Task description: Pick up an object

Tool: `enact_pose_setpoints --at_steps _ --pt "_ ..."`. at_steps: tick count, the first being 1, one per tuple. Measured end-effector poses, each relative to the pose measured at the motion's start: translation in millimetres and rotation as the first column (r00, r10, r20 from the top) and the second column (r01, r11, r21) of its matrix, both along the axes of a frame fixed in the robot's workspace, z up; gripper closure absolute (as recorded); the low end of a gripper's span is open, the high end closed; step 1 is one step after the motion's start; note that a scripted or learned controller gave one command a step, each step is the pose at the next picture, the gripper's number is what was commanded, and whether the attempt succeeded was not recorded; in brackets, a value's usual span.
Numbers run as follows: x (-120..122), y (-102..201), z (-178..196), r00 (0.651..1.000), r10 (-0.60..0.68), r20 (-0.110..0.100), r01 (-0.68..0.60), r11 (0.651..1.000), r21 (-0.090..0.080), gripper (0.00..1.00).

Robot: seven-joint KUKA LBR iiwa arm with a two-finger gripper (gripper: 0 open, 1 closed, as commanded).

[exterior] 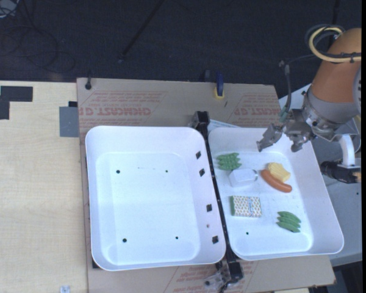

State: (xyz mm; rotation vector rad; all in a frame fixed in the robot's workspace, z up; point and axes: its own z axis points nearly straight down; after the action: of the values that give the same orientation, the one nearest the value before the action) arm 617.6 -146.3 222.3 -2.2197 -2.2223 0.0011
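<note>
Open grey two-finger gripper [282, 140], fingers spread, nothing between them, up over the far edge of the right white bin [326, 224]. Down in that bin: orange sausage [276, 180] touching yellow block [279, 171], small white tub [243, 177], two green pea pods [229, 161] [288, 221], speckled flat pad [246, 206].

Orange band, grey wrist, yellow cable loop [325, 41], dark pincer [282, 140].
</note>
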Motion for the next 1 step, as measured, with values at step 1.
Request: enact_pose_setpoints --at_steps 1 --pt "-103.1 -48.0 -13.8 1.0 -0.006 -0.008 0.006 1.0 0.002 0.0"
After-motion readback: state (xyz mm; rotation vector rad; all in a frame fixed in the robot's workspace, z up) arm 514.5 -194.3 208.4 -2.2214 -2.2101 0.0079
